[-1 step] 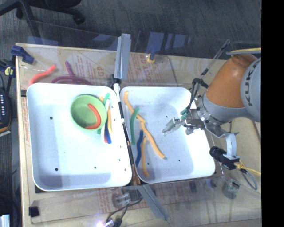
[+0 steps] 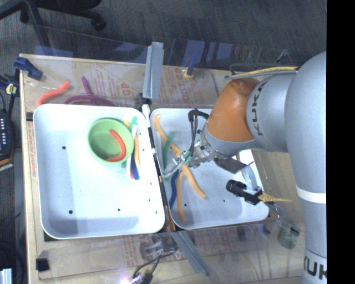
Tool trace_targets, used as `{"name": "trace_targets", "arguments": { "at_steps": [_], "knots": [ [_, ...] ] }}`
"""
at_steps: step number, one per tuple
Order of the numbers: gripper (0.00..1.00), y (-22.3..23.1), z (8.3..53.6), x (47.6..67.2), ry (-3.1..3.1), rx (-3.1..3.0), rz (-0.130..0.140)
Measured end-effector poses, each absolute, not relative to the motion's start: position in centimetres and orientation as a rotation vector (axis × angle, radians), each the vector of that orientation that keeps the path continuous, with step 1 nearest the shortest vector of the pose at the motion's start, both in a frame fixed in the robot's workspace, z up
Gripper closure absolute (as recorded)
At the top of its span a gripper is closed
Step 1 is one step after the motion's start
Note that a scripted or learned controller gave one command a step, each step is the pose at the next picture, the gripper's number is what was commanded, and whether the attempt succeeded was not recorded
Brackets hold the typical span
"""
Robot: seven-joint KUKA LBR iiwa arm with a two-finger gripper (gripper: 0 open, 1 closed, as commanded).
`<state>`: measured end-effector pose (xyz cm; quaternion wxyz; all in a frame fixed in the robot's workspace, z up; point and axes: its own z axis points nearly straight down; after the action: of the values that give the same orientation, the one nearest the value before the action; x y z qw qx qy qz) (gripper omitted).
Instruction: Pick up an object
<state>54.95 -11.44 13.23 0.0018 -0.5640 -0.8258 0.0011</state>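
One arm (image 2: pixel 260 116) bends left, end effector (image 2: pixel 176 162) low over right bin (image 2: pixel 222 219).

A dark grey carpeted floor (image 2: pixel 183 22) runs along the top of the camera view, and the black base of an office chair (image 2: pixel 83 14) with castors stands on it near the upper left. Below it sits a bench (image 2: pixel 111 83) with a pale brownish top covered by a glossy clear sheet that catches bluish reflections of light. A grey metal bar (image 2: pixel 153 69) lies upright across the bench's far edge at the middle. Black equipment and cables (image 2: pixel 5 127) crowd the left edge. A blue clamp (image 2: pixel 26 67) grips the bench's upper left corner.
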Motion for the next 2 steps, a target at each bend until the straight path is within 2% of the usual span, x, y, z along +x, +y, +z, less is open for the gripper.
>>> {"name": "trace_targets", "arguments": {
  "at_steps": [1,2],
  "knots": [
    [0.00,-13.2,9.5,57.0,-2.551,-1.837,-0.003],
    [1.00,-13.4,10.6,57.0,-2.556,-1.834,0.001]
  ]
}}
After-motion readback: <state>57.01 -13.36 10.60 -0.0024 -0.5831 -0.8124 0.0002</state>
